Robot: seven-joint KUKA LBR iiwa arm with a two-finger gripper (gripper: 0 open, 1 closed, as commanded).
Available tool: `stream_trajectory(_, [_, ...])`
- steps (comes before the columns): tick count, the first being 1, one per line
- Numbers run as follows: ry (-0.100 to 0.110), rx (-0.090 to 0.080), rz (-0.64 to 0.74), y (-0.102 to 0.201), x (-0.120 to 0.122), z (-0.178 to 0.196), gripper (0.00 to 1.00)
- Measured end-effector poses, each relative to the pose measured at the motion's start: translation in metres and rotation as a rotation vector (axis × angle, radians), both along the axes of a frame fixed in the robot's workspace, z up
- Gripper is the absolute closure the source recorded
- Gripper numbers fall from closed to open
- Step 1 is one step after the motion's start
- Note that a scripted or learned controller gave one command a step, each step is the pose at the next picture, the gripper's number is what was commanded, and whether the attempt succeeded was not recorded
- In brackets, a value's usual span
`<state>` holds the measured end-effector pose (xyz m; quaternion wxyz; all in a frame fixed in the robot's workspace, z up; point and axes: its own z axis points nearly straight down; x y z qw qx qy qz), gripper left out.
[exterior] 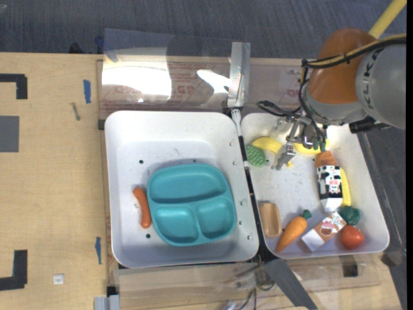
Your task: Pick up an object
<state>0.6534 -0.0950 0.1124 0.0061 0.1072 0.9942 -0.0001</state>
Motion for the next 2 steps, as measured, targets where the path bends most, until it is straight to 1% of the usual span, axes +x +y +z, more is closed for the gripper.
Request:
stream_trajectory(1, [0.006, 0.003, -0.089, -0.003, -0.003, -0.025, 0.00])
stream_trajectory(2, [0.002, 0.001, -0.012, -0.018, 0.000, -0.025, 0.00])
